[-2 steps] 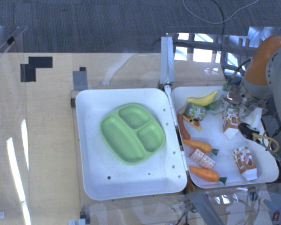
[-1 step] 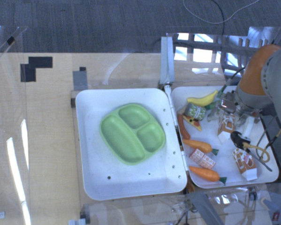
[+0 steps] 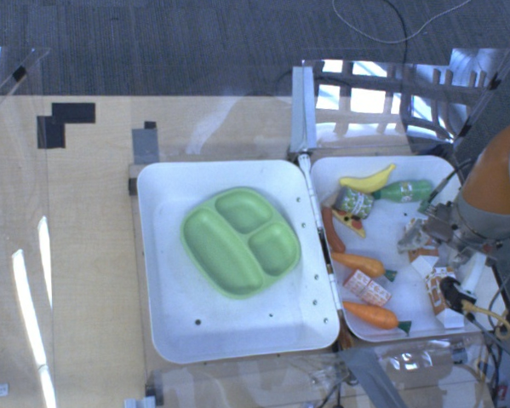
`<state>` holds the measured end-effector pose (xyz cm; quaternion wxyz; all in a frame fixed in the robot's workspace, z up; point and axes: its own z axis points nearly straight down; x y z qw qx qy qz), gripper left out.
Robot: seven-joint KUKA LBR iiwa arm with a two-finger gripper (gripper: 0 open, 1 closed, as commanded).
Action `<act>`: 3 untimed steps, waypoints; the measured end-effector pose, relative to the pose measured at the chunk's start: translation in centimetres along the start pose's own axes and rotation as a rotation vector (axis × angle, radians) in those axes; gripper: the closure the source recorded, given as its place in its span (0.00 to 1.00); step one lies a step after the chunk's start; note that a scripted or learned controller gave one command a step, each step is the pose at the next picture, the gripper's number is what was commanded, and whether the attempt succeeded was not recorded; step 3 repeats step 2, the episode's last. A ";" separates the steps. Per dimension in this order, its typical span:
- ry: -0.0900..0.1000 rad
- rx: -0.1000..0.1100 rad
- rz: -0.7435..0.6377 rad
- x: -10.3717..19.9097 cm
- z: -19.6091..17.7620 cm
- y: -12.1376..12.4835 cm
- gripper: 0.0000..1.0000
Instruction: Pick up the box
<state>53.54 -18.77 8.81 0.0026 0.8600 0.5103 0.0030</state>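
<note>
A: Where is the arm reaching?

B: It is coming in from the right, its orange band point(image 3: 493, 186) hanging over the right bin's point(image 3: 381, 168) far right side. The gripper point(image 3: 420, 233) is pointing left and down into that bin; whether it is released or clenched, I cannot tell.

A: And the box?

B: The box point(image 3: 367, 288), small, white and red, is lying near the bin's front, left of the gripper and apart from it.

A: What is crowding it?

B: One carrot point(image 3: 359, 262) is lying just behind it, another carrot point(image 3: 373, 315) just in front. A banana point(image 3: 367, 180) and a green bottle point(image 3: 402, 190) are sitting at the back. The left bin point(image 3: 172, 331) is holding a green divided plate point(image 3: 240, 241). Both bins are resting on the desk point(image 3: 71, 268).
</note>
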 end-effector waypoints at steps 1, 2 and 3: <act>0.002 -0.005 -0.076 4.0 -0.1 -5.3 0.00; 0.001 -0.001 -0.005 8.6 0.1 1.4 0.00; 0.001 -0.001 -0.005 8.6 0.1 1.4 0.00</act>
